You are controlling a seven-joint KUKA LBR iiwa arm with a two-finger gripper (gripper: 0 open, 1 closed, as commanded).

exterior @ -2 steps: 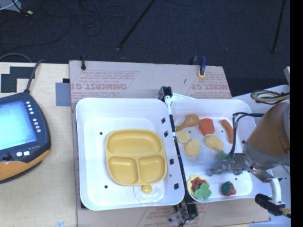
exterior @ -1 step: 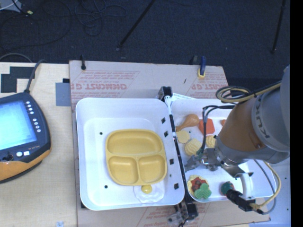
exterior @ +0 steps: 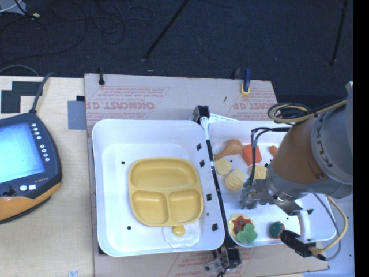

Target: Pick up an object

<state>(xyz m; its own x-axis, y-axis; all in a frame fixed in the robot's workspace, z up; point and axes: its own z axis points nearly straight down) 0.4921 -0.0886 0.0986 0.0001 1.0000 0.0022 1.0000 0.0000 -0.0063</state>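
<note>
My gripper (exterior: 249,199) hangs low in the right bin (exterior: 314,232), under the orange band of the arm. Toy food lies around it: a tan drumstick (exterior: 229,148), an orange carrot piece (exterior: 248,154), a pale round piece (exterior: 222,166), a ridged yellow piece (exterior: 234,180) just left of the gripper, and a yellow corn-like piece (exterior: 260,172) partly hidden by the arm. Below the gripper lies a small plate with red and green food (exterior: 244,229). A green and red item (exterior: 276,229) sits to its right.
The left bin (exterior: 109,149) holds a yellow divided tray (exterior: 165,190) and a fried-egg toy (exterior: 179,232) at its front. A tablet-like pendant (exterior: 23,160) lies on the bench at far left. Cables loop beside the arm at right.
</note>
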